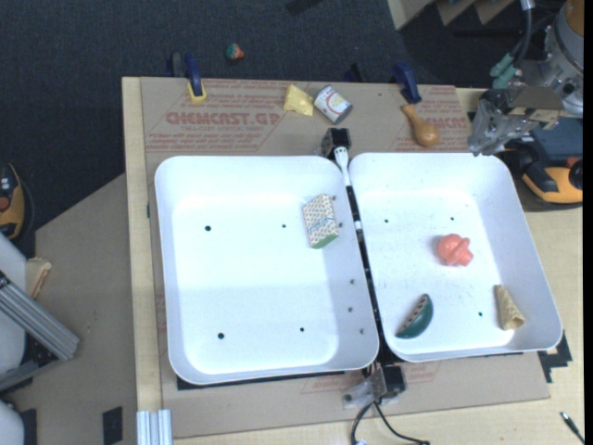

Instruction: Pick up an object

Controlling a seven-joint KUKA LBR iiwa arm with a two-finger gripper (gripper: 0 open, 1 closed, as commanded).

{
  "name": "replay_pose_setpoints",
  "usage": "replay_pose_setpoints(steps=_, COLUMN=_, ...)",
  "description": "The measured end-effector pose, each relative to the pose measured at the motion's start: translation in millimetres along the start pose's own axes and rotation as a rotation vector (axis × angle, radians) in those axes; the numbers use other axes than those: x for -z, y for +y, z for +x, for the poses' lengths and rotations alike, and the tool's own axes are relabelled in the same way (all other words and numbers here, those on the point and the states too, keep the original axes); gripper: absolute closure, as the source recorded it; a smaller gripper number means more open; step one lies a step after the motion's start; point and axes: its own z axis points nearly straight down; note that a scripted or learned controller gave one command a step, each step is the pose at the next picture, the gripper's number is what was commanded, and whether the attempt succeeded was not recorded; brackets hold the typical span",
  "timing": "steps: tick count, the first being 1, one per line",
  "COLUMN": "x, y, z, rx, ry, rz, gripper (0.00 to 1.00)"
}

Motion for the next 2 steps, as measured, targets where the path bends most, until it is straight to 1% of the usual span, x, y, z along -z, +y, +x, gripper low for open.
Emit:
replay_pose_setpoints(steps=1, x=-109.8, y=-44.3, z=52.2, rx=-0.004, ry=0.003, rz=0.034, gripper=1.0)
replay_pose_setpoints(steps=2, x=-19.7, y=-29.0, z=51.4, rx=-0.007, ry=0.0, rz=0.01, gripper=1.0)
